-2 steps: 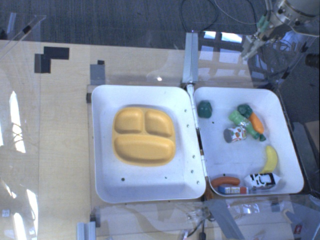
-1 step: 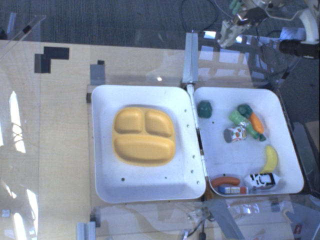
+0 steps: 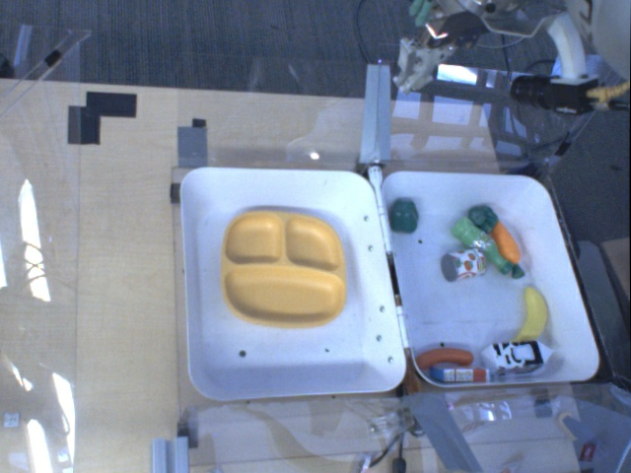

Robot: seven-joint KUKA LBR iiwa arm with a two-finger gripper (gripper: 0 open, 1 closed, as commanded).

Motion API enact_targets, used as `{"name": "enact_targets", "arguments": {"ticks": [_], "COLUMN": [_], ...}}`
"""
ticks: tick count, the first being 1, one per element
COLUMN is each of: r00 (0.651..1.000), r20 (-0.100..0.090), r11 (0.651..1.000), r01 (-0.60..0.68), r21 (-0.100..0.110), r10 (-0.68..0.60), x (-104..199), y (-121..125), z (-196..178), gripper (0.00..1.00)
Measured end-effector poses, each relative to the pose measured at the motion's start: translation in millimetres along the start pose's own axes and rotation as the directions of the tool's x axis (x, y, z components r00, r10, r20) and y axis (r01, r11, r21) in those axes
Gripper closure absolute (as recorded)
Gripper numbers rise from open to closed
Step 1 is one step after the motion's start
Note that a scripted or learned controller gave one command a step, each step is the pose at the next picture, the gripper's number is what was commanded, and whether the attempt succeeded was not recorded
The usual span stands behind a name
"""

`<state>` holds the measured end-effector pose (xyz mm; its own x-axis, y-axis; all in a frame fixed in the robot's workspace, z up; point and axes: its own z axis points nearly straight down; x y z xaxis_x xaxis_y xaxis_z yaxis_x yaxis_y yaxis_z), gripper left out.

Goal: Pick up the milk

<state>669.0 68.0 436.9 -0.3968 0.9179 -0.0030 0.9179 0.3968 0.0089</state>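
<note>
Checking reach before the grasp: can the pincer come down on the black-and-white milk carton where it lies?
Probably yes. The black-and-white milk carton lies uncovered at the right bin's near edge, though the yellow banana and the bin wall crowd it. The pincer hangs above the far rim.

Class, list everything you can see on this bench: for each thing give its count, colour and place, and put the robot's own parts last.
White bins: two, side by side on the bench.
Divided tray: one, yellow, three compartments, middle of the left bin.
Dark green lump: one, right bin, far left corner.
Green items: two, far part of the right bin, beside the carrot.
Carrot: one, orange, right bin, far right part.
Small can: one, grey and white with orange marks, centre of the right bin.
Banana: one, yellow, right side of the right bin.
Milk: one, black and white carton, near right corner.
Sausage: one, reddish, near edge of the right bin.
Gripper: one, pale, above the far edge, beyond the bins.
</note>
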Motion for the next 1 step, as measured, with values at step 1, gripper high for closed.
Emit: {"name": "enact_targets", "arguments": {"ticks": [1], "r00": [0.999], "r20": [-0.002], "r11": [0.999], "r01": [0.032], "r21": [0.001], "r10": [-0.032], "x": [83.7], "y": [36.1], "z": [1.3], "gripper": [1.0]}}
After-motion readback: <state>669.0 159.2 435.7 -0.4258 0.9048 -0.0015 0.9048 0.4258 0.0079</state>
